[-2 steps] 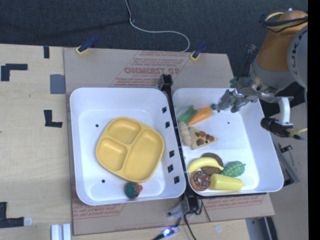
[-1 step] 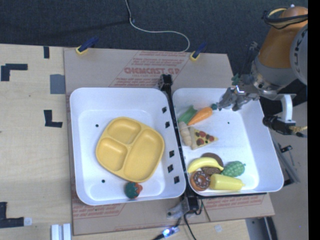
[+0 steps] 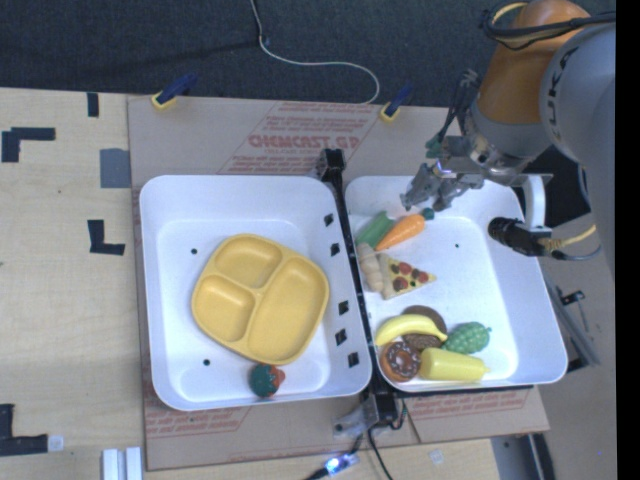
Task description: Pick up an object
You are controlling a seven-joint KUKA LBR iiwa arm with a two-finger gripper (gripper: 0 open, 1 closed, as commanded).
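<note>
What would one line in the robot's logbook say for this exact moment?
gripper: above right bin, holding nothing | nearest: carrot | left bin: yellow plate

Partly hidden items

The banana [image 3: 404, 326] covers part of a brown piece; the arm [image 3: 560, 68] runs off the right edge.

2 white bins [image 3: 165, 268] sit side by side on a cardboard sheet [image 3: 290, 138] over the desk [image 3: 60, 298], with a white cable [image 3: 300, 58] trailing across dark carpet behind.
</note>
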